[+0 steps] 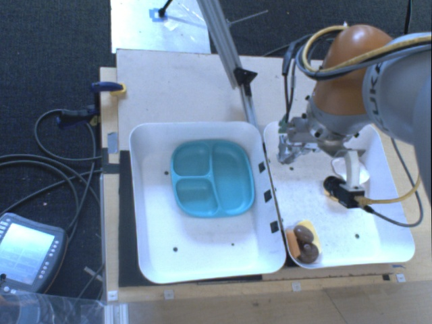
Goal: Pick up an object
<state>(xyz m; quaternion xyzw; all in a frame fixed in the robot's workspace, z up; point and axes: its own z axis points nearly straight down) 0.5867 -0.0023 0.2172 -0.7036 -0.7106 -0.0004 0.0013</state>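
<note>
Two brown rounded pieces (309, 252) sit pressed together beside a small yellow item (307, 225) in the near left corner of the right-hand white bin (378, 229), close against the wall next to its neighbour. Well apart from them, toward the far left of the same bin, the robot's gripper (289, 152) hangs over the bin floor; whether the claw is open or closed cannot be told from this angle. The grey arm (398, 86), orange-banded above the wrist, reaches in from the right. In the left bin (152, 201), a teal divided plate (212, 178) lies flat near the middle. A handheld control pendant (25, 248) and dark cables (40, 167) rest on the floor beside the bench.
</note>
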